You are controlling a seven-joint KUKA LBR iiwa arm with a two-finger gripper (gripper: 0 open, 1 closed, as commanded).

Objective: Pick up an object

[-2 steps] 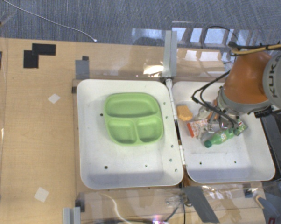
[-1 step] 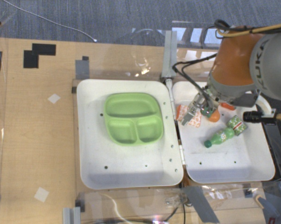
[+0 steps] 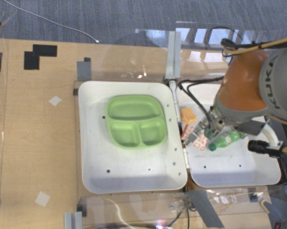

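The arm's grey and orange wrist hangs low over the right bin point(image 3: 239, 173), and my gripper point(image 3: 214, 128) reaches down among the objects at that bin's left side. A green bottle point(image 3: 225, 140) lies just below and right of the gripper. A red and white packet point(image 3: 197, 140) lies to the gripper's left, with an orange block point(image 3: 188, 114) above it. The wrist hides the fingertips, and nothing is seen held between them.
The left bin point(image 3: 100, 175) holds a green three-compartment plate point(image 3: 135, 120). A metal divider point(image 3: 178, 128) separates the two bins. Black cables run across the right bin's top. The wooden bench point(image 3: 34, 142) stretches to the left.
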